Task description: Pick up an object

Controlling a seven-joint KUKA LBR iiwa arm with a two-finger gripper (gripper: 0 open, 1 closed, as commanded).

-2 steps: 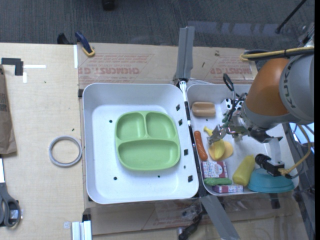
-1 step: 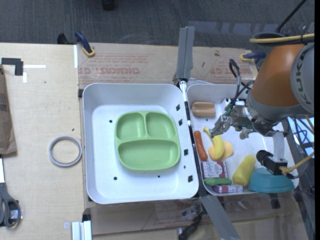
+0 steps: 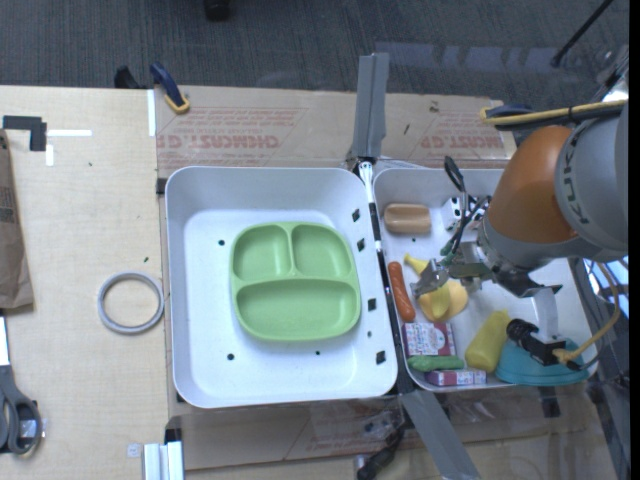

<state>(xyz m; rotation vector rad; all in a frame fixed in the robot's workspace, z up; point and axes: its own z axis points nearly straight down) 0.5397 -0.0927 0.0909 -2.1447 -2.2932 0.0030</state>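
Observation:
My gripper (image 3: 437, 278) hangs low in the right bin (image 3: 440, 180), over its middle. Directly under it lies a yellow rounded object (image 3: 447, 301), touching or nearly touching the gripper tip. An orange-red hot dog (image 3: 401, 290) lies just left of it along the bin's left wall. A brown bread roll (image 3: 407, 218) rests at the bin's back left. A yellow bottle (image 3: 486, 341) and a teal object (image 3: 535, 368) lie at the front right. A pink-and-white packet (image 3: 429, 339) and a green marker (image 3: 441, 364) sit at the front.
The left bin (image 3: 190, 268) holds a green divided plate (image 3: 295, 281) in its middle. On the bench to the left lie a roll of tape (image 3: 131, 301) and scissors (image 3: 18, 420). The arm's orange band (image 3: 535, 193) looms over the right bin's back right.

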